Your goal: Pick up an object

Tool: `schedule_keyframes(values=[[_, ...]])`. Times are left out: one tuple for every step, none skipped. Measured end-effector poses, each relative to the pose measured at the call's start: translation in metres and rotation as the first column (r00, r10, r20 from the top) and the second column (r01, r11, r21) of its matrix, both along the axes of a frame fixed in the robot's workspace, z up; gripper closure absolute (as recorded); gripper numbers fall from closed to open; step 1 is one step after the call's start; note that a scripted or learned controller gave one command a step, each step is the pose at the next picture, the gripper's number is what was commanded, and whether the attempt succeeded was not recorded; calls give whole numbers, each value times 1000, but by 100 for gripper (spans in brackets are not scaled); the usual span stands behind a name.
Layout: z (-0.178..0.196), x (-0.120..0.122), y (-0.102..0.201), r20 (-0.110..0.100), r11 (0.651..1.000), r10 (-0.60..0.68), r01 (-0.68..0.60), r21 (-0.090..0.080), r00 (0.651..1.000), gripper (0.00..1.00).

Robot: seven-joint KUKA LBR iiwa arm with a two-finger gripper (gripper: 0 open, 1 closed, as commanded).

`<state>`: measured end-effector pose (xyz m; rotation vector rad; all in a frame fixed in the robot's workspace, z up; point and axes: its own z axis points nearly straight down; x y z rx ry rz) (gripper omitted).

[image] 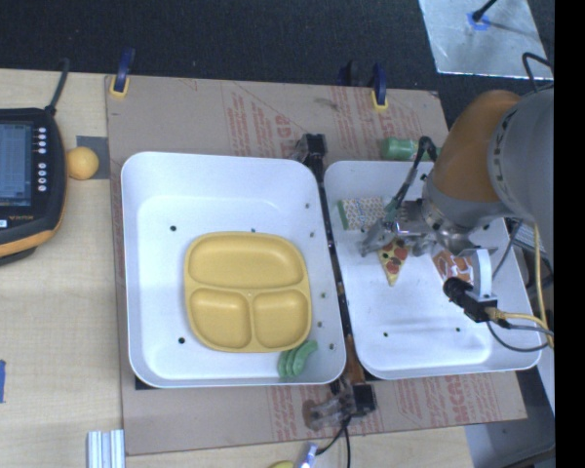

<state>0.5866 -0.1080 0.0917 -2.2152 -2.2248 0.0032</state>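
Light wooden counter (pixel 49 330), overlaid with brown printed cardboard sheet (pixel 234 125). On cardboard: two shallow white plastic bins (pixel 146 261) (pixel 419 359) side by side. At left: black-and-orange control pendant (pixel 15 188), small orange ball (pixel 82 162).

The left bin (pixel 146 261) is crowded mid-floor by a yellow divided tray (pixel 246 289), with a green object (pixel 296 360) just beside its lower right corner. The right bin (pixel 419 349) has bare floor along its lower half; the arm (pixel 487 164) covers its upper right.
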Motion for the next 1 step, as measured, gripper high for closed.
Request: schedule_keyframes(values=[[10, 0, -1, -2, 1000, 1, -1, 0, 1000, 100]])
